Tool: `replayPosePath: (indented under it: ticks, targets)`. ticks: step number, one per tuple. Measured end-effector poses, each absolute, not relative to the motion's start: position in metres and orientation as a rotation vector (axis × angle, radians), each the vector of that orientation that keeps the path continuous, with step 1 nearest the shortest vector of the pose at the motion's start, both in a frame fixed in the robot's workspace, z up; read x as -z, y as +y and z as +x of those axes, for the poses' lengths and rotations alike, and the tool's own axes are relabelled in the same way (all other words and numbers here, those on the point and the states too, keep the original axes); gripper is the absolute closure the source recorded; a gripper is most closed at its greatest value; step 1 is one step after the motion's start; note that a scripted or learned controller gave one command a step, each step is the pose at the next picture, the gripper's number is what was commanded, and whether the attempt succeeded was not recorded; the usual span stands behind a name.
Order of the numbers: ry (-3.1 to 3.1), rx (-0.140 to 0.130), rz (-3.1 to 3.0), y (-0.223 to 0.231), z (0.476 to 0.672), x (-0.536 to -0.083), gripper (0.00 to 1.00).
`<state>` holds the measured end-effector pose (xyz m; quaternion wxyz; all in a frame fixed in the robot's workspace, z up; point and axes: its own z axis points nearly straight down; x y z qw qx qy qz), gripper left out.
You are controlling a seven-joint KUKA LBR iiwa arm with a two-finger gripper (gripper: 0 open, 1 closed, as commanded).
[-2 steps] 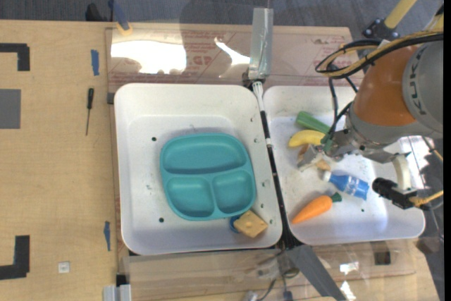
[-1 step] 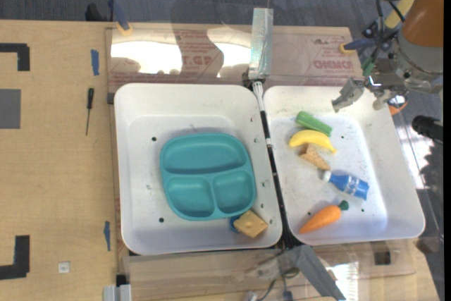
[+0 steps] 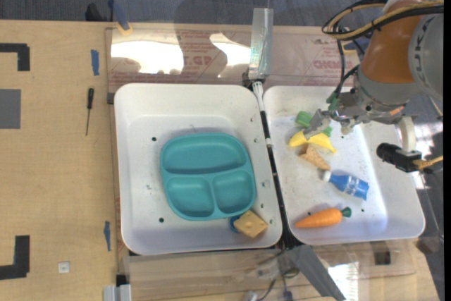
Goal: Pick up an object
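Note:
The right bin [image 3: 402,215] holds several small toys. A green piece [image 3: 304,118] and a yellow banana [image 3: 315,142] lie near its back left, with a tan cone [image 3: 317,157] just below them. Nearer the front are a blue tube [image 3: 349,185] and an orange carrot [image 3: 320,218]. My gripper [image 3: 331,126] hangs over the back of this bin, just right of the green piece and above the banana. It is open, its fingers spread, with only bin floor showing between them.
The left bin [image 3: 134,123] holds a teal divided plate [image 3: 208,176] and a tan block [image 3: 251,225] at the plate's front right corner. A raised divider [image 3: 269,151] separates the bins. A clear wall [image 3: 261,46] stands behind them. The arm's cables [image 3: 352,17] loop at the back right.

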<state>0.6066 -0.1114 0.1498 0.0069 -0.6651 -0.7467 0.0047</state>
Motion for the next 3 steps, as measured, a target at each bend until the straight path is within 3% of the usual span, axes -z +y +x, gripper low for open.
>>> replayPosePath:
  ticks: [1, 2, 3]
  targets:
    - [-2.465, 0.004, -1.954, -0.104, 0.554, -0.087, 0.0]
    - [-2.462, 0.004, -1.959, -0.105, 0.555, -0.094, 1.0]
    - [-2.47, 0.013, -1.951, -0.018, 0.611, -0.189, 1.0]
